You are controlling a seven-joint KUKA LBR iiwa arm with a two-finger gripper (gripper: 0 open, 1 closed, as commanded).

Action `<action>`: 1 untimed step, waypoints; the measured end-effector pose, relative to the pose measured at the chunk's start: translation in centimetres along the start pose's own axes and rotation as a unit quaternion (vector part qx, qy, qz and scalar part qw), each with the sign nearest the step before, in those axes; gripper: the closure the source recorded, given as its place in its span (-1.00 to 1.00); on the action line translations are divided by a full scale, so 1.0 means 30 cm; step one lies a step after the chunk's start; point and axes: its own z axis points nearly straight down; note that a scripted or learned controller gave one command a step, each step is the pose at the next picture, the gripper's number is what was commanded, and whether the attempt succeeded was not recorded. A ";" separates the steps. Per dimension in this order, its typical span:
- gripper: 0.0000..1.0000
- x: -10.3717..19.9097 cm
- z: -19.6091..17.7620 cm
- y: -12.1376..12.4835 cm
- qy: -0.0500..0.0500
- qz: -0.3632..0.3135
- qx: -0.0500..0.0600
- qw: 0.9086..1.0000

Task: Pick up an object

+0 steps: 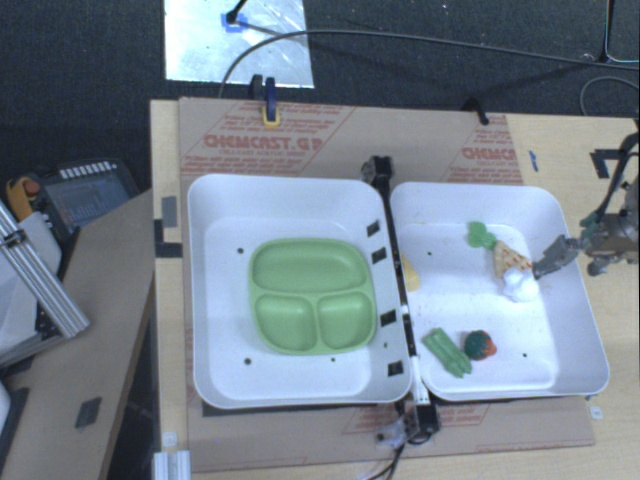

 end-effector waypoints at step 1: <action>-1.00 0.002 -0.017 0.008 -0.001 -0.002 -0.005 1.000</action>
